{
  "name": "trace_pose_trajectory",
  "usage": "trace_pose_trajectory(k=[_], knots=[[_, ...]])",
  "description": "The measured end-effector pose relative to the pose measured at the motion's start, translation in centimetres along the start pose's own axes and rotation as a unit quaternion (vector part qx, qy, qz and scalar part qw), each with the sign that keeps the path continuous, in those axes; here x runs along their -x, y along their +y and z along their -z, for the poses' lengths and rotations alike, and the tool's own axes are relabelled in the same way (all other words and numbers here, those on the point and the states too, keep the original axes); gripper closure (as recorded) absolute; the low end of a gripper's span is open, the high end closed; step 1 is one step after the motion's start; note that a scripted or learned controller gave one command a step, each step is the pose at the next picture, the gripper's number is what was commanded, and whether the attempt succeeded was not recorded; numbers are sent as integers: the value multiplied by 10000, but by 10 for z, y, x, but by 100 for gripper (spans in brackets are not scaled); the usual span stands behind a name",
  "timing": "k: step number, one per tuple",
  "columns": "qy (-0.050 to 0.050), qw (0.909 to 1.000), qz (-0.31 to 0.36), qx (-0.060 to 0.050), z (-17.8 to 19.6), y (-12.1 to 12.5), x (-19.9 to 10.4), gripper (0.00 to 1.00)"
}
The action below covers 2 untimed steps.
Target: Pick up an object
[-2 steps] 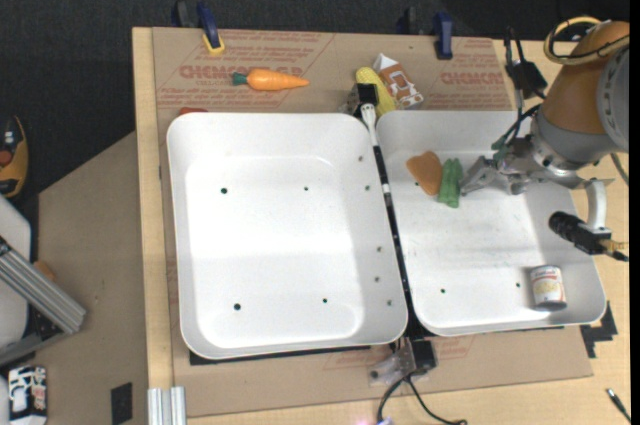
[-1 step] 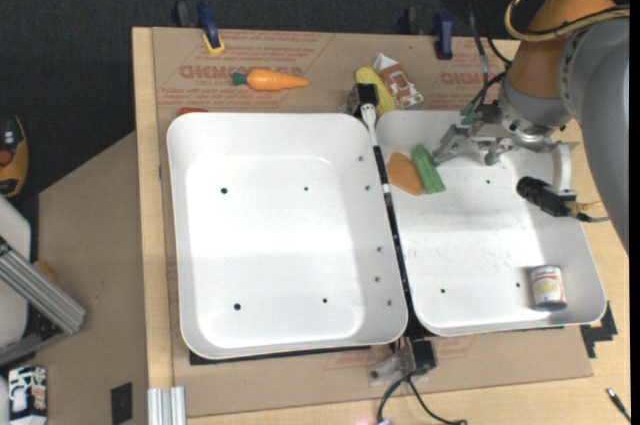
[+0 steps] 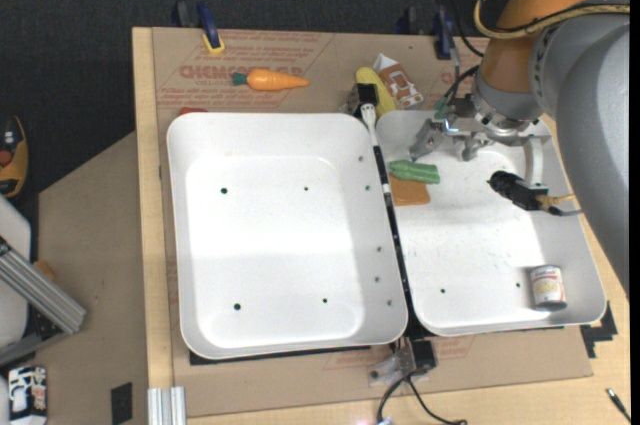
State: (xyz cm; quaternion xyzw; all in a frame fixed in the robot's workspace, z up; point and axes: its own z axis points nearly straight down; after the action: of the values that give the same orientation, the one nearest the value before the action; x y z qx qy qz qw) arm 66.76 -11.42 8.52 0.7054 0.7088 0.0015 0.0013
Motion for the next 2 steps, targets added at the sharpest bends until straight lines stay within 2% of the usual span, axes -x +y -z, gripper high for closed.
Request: trace_pose_trajectory(k=[1, 2], knots=[[-2, 10000, -16, -21, 0, -1, -10, 0], [36, 9999, 56, 74, 135, 4, -166, 0]])
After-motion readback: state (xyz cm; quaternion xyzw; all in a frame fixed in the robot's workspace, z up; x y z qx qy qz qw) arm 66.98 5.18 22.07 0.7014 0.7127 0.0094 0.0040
